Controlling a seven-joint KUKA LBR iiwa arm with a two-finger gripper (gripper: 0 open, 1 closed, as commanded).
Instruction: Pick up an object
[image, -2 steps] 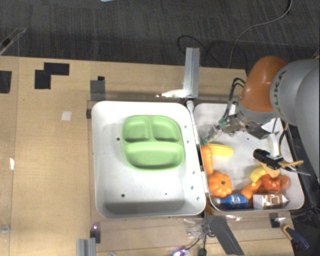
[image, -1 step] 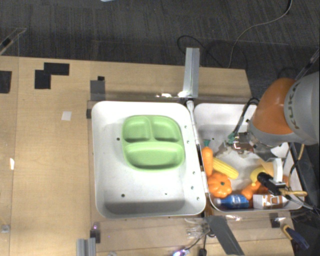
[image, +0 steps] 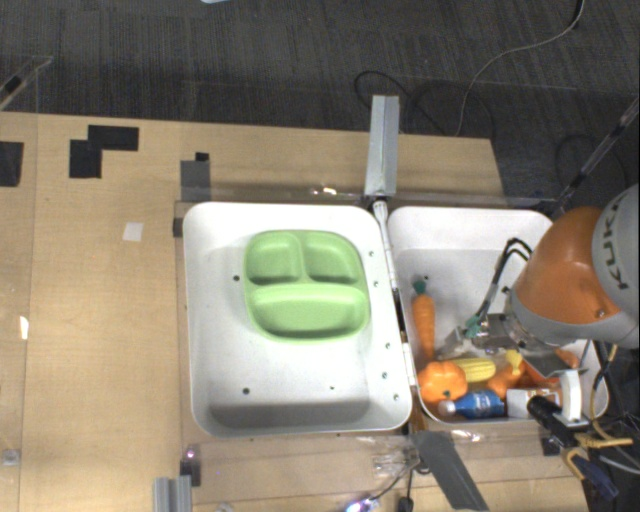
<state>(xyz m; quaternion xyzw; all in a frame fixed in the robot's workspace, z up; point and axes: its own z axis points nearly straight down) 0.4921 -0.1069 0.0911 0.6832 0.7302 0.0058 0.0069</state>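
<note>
Three-part smooth green tray (image: 303, 283) (rounded).

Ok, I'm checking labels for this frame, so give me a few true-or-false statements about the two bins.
1. A green plate lies in the left bin. True.
2. The carrot lies in the left bin. False: it lies in the right bin, near the divider.
3. The plate has three compartments. True.
4. The arm reaches over the left bin. False: it is over the right bin.
5. A blue bottle lies beside the orange. True.
</note>
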